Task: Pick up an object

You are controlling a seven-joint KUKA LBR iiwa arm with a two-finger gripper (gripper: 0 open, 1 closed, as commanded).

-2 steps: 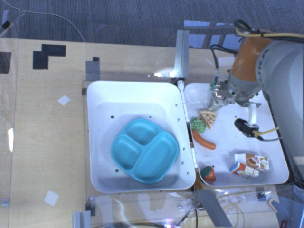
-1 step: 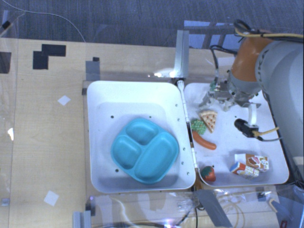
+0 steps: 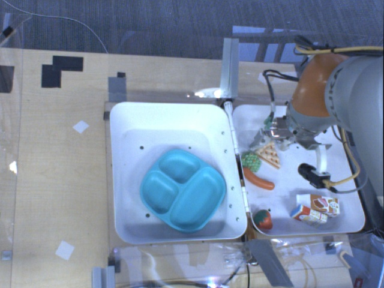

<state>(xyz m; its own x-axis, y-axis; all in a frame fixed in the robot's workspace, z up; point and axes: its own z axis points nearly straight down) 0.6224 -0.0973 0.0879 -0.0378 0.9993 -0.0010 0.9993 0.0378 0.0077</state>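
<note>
- Arm (image 3: 345, 95): big grey KUKA w/ the orange band, coming in from the right and hanging low over the back part of the right bin. It covers a good chunk of that bin's far corner.
- Left bin (image 3: 129, 161): white, holds a blue divided plate (image 3: 183, 189), 3 compartments, nothing on it afaict. Prob not what it's going for rn, the arm is well apart from it.
- Right bin (image 3: 354, 218): white, this is where the small stuff is, so the pick happens here.
- Carton (image 3: 316, 209): little red/white box lying near the front right of that bin, well apart from the tool.
- Sausage-looking thing (image 3: 258, 179): orange-red, lying by the divider wall, near the front of the waffle.
- Waffle/cracker wedge (image 3: 269, 155): tan w/ a grid pattern, right beside a green leafy bit (image 3: 250, 160). Closest item to the tool, so my guess for the target.
- Red round fruit (image 3: 263, 219): front left corner of the right bin.
- Gripper (image 3: 277, 131): sits just behind the wedge, right above it. Fingers: can't tell wide or narrow, too small and dark. Nothing visibly held.
- Step imo: approach/descent, grasp not made yet. Next needs lining up over the wedge w/o catching the green bit or the wall, then closing and lifting.
</note>
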